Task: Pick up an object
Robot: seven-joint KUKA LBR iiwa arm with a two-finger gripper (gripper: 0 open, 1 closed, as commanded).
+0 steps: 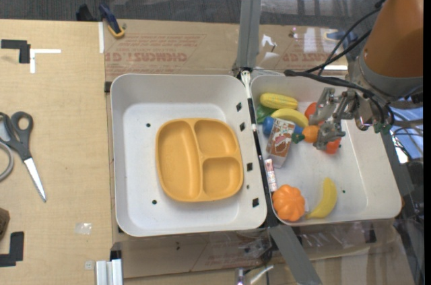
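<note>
The right bin holds several toy foods. Two yellow pieces lie at its back left, with a blue piece and a snack packet beside them. An orange pumpkin and a banana sit near the front. My gripper hangs low over the bin's middle, coming in from the right. It is right next to a small orange ball and a red-orange piece. Whether it touches either I cannot tell.
The left bin carries a yellow divided plate. A thin red-and-white stick lies by the wall between the bins. Scissors rest on the bench at the far left. Cables trail from the arm at the right.
</note>
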